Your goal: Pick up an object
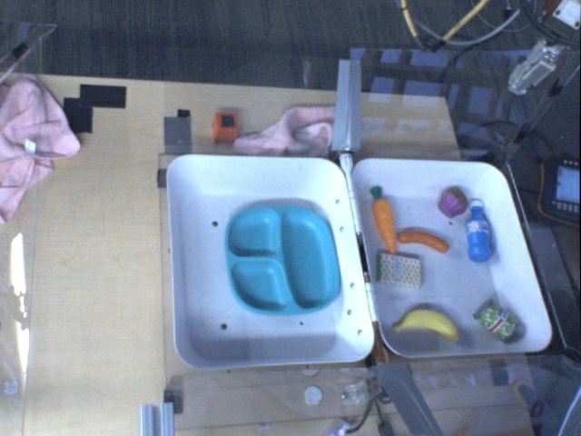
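Note:
The right bin (517,243) holds several small objects. An orange carrot (384,222) with a green top lies along its left side. Beside it rests an orange sausage-shaped piece (423,240). A purple item (452,202) and a blue bottle (478,234) with a white cap sit toward the back right. Near the left wall lies a patterned square sponge (399,270). A yellow banana (427,323) and a green can (497,321) lie at the front. All of them rest loose on the bin floor.
The left bin (195,243) holds a blue divided plate (281,257). A grey divider post (345,98) stands behind the two bins. Pink cloths lie at the back (286,133) and far left (32,139). Cables (454,16) hang at the top right.

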Tool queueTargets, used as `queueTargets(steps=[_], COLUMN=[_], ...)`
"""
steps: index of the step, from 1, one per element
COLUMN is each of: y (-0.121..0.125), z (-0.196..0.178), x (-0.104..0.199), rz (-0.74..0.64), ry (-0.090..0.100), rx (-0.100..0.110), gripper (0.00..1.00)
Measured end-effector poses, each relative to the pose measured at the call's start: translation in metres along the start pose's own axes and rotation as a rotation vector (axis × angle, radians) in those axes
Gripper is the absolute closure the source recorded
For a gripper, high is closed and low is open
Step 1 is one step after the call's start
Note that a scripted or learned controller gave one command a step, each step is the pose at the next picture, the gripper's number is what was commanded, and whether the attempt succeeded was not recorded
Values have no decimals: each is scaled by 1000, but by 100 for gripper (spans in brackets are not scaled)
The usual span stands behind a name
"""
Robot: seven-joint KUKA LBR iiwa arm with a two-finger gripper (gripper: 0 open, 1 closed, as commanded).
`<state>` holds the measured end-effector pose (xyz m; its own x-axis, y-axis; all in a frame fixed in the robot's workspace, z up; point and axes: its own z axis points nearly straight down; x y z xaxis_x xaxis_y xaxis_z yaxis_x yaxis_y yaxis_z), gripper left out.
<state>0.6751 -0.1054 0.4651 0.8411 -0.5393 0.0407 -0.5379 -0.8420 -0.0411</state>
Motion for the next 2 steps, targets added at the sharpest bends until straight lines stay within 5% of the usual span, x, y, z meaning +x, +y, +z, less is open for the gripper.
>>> queueTargets(steps=[2], y=[-8], z=[-26], x=[1], rz=[-7], ry=[22], rx=[24], gripper=[100])
